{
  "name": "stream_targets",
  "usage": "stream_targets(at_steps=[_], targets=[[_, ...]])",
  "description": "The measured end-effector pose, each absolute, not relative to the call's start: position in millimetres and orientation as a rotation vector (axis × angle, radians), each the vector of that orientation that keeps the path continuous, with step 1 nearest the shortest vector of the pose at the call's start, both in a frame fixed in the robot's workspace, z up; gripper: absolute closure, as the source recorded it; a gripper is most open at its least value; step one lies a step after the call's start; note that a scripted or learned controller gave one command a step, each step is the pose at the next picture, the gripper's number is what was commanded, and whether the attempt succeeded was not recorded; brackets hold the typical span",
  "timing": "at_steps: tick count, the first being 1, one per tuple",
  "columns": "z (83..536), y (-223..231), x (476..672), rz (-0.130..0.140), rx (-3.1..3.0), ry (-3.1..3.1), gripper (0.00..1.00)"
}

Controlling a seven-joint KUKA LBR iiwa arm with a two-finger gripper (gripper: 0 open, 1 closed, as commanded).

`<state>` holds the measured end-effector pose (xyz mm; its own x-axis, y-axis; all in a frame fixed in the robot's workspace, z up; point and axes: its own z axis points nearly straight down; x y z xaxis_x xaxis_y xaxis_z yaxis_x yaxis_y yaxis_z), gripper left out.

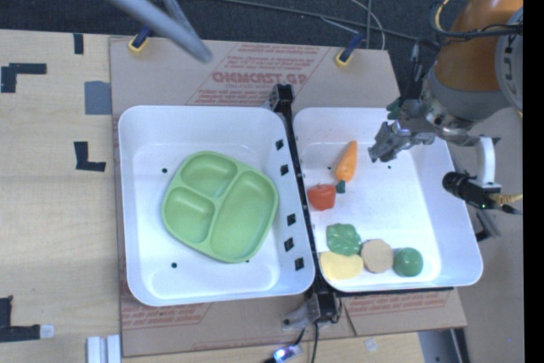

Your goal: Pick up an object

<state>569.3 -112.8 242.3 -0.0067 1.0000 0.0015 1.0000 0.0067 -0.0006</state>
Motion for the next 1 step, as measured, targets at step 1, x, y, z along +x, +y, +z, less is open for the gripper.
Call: stream_targets(at_steps=[1], targets=[[246.7,-54.7,563.8,0.0,-2.212,-2.228,1.0]])
